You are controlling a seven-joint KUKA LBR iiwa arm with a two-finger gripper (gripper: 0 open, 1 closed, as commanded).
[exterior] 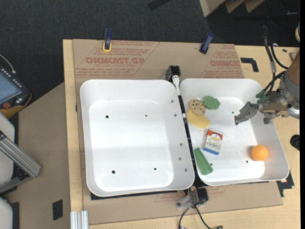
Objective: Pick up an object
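Hovering over the right-hand bin (274, 142), near its far right edge, the gripper (248, 113) hangs with nothing visible between its fingers, and from this slant I cannot tell how wide they stand. The candidates all lie in that same bin: an orange ball (259, 152) sits alone toward the near right corner, a small white and blue box (213, 141) lies about mid-bin, and along the left wall there is a yellow piece (198, 119) touching a tan cookie-like piece (196, 106), a green ridged piece (211, 102) just beside that at the far side, and a long green piece (203, 160) near the near left corner. The left-hand bin (90, 128) carries nothing to pick. My read: no grasp has begun, and the tool is not squarely over any item. The risks from here look plain. A descent where it hangs now could close on bare floor between the ball and the box. The ball could roll off a glancing finger. The cluster by the left wall is crowded, so a grab there may nudge neighbours or clip the rim.
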